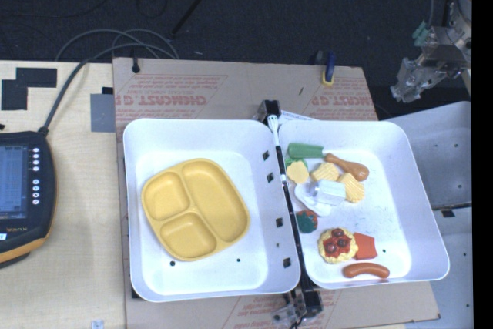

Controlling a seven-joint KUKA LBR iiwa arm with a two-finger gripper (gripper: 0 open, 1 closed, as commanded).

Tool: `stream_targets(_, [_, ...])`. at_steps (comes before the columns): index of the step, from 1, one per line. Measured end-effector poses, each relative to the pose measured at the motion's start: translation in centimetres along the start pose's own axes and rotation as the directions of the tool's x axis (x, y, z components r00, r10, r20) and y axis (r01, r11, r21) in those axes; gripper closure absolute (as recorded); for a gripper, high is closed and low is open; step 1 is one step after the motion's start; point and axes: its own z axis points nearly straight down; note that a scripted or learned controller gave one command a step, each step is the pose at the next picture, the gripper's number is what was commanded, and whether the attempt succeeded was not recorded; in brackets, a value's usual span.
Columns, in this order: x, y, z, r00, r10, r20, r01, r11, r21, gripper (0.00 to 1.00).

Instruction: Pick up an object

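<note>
The right bin holds several toy foods. Among them are a green piece, a brown drumstick, a yellow crinkled chip, a white block, a small tart with red berries, a red wedge and a sausage. In the left bin lies a yellow divided plate. My gripper hangs high at the right, beyond the right bin's far corner and well away from all the objects, with nothing seen in it.
A black teach pendant lies on the wooden bench at the far left. A blue and yellow clamp stands on the cardboard behind the bins. Cables run across the dark floor at the back. A grey panel sits to the right of the right bin.
</note>
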Motion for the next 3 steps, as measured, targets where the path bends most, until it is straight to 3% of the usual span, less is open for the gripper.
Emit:
stream_targets(1, [0.7, -5.3, -2.8, 1.000, 0.008, -0.002, -0.008, 1.000, -0.003, 1.00])
stream_targets(2, [4.9, -2.9, 4.6, 1.000, 0.002, -0.004, -0.002, 1.000, 0.007, 1.00])
stream_targets(3, [7.9, -7.3, 1.2, 1.000, 0.003, -0.003, -0.003, 1.000, 0.000, 1.00])
